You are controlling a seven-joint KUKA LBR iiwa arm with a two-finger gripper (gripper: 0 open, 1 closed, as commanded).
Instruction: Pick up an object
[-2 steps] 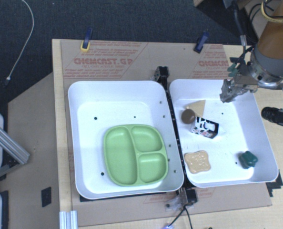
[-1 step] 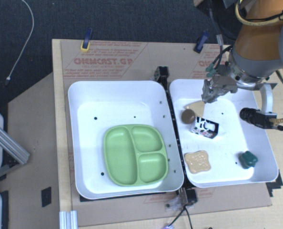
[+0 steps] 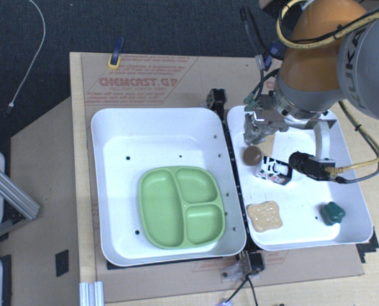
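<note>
Dark blue carpet surrounds a bench topped with a printed cardboard sheet [image 3: 145, 81], on which two white bins sit side by side, their inner walls touching. Largest in view is the grey arm [image 3: 317, 50] with its orange band, reaching in from the right over the far end of the right bin [image 3: 304, 218].

The left bin [image 3: 113, 132] holds one green divided plate [image 3: 157, 203] with three compartments, lying flat toward the near side.

The right bin holds four loose things. One tan, roughly square slab [image 3: 264, 215] lies flat near the near-left corner. One black-and-white patterned packet [image 3: 272, 169] lies beyond it, its long axis slanting from far-left to near-right. One dark green lump [image 3: 333, 213] sits well apart by the right wall. One small brown disc [image 3: 251, 154], round with no clear long axis, lies by the left wall, just beside the packet.

The gripper [image 3: 256, 132] hangs just beyond the brown disc, close above the bin floor. How wide it is spread cannot be told, and nothing is seen held in it.
</note>
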